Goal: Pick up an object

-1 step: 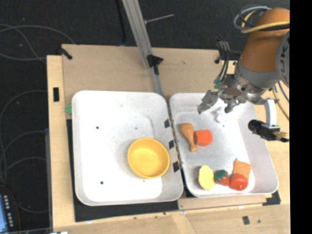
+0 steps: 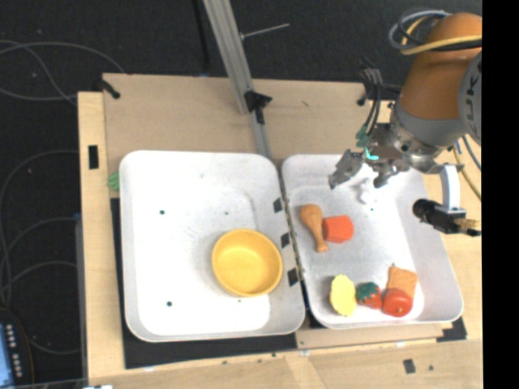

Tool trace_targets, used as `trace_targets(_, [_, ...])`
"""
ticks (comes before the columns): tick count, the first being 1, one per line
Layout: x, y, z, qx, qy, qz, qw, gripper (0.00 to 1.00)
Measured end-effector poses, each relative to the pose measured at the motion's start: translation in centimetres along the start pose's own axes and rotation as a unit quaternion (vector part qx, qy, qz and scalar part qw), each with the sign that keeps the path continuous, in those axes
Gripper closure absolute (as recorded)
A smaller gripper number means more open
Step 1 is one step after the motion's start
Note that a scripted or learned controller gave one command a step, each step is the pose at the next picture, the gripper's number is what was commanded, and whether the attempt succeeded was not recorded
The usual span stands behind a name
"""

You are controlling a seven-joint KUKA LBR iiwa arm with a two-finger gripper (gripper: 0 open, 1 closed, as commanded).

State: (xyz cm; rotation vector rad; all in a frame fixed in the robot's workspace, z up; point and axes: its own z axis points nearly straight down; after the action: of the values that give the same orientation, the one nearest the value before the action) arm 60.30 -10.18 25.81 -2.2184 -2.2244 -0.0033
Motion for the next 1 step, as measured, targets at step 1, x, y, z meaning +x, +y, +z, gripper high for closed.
trace_targets(1, [-0.12,0.36,4.30,0.002,-0.002,0.003,1.0000,0.00])
